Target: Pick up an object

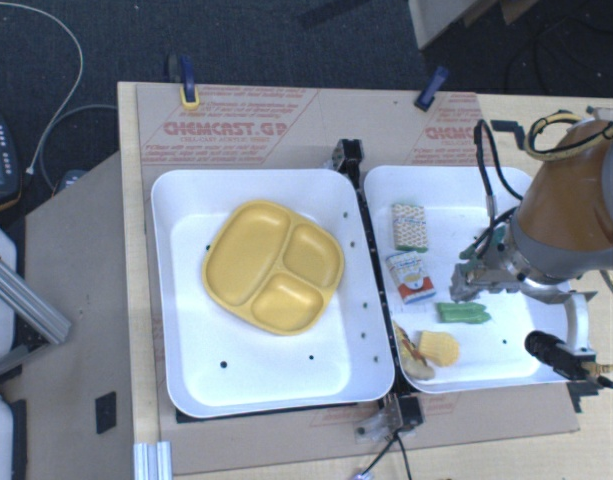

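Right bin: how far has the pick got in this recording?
Nothing looks lifted yet. The green object, the patterned packet, the small carton and the yellow item all lie on the floor of the right bin. In hand: the gripper sits low just above the green object. Left: closing on something and raising it.

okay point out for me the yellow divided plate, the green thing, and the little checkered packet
yellow divided plate (273, 265): camera view, left bin, on the ridge where its compartments meet.
green thing (462, 313): camera view, right bin, on its middle, just below the arm's wrist.
checkered packet (410, 227): camera view, right bin, on its patterned face.
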`<action>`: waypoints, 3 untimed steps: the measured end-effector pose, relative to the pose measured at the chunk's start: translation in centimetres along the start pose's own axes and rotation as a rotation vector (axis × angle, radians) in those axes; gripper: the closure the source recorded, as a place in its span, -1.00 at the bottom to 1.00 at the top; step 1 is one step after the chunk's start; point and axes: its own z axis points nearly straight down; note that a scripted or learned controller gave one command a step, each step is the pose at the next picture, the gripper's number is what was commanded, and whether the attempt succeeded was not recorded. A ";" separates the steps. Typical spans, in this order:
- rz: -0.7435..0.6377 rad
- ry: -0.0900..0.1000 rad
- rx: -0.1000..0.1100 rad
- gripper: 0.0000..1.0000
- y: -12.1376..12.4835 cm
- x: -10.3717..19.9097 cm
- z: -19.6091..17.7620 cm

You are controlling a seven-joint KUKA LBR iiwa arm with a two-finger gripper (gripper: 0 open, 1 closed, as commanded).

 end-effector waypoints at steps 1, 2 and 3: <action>0.000 -0.001 -0.002 1.00 0.6 -0.7 -6.0; 0.000 0.000 0.002 1.00 0.7 -0.7 -6.6; -0.006 0.002 0.003 1.00 3.0 4.3 -6.2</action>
